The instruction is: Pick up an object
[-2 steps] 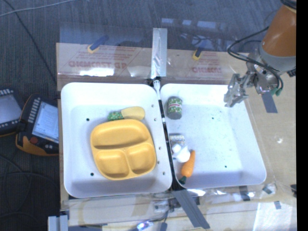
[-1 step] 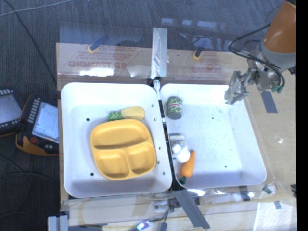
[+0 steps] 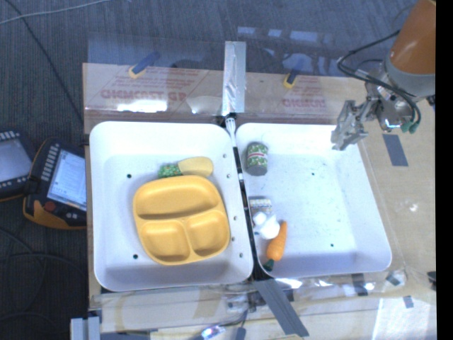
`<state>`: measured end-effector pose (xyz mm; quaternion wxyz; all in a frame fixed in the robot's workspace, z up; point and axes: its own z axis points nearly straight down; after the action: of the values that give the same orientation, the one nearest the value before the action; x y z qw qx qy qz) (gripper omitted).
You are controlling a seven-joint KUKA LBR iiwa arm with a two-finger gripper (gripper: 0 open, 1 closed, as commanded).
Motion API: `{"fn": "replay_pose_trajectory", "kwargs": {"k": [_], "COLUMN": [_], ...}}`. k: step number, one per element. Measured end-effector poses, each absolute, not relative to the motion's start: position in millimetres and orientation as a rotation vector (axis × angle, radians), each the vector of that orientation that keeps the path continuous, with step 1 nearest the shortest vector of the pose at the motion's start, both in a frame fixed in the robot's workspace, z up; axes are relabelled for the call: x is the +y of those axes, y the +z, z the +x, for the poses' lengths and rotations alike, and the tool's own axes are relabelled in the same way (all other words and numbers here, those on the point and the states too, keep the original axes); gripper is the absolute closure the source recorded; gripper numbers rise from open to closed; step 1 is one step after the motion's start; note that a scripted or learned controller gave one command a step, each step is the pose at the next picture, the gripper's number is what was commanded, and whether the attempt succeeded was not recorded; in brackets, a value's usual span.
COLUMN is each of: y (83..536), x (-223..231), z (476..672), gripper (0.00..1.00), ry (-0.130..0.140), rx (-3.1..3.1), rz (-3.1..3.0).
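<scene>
Camera view: gripper [image 3: 348, 132] poised over right bin's [image 3: 368, 211] far right corner, apparently parted and carrying nothing, though small and hard to read. Carrot [image 3: 277, 241] near left wall, touching a white ball [image 3: 266, 226]. Best approached from its open right side, descending squarely.
</scene>
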<state>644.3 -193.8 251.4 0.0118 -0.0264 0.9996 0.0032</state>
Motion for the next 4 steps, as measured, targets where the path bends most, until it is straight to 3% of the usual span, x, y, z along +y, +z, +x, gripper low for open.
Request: {"fn": "replay_pose_trajectory", "kwargs": {"k": [1, 2, 3, 4], "y": [297, 308, 308, 300], "x": [-129, -127, -141, -98], "z": [629.8, 631.3, 640.6, 669.5], "gripper": [1.0, 1.0, 1.0, 1.0], "ry": [0.0, 0.002, 0.0, 0.0], "rx": [3.117, 3.111, 3.042, 2.973], "rz": [-0.346, -0.345, -0.764, -1.0]}}
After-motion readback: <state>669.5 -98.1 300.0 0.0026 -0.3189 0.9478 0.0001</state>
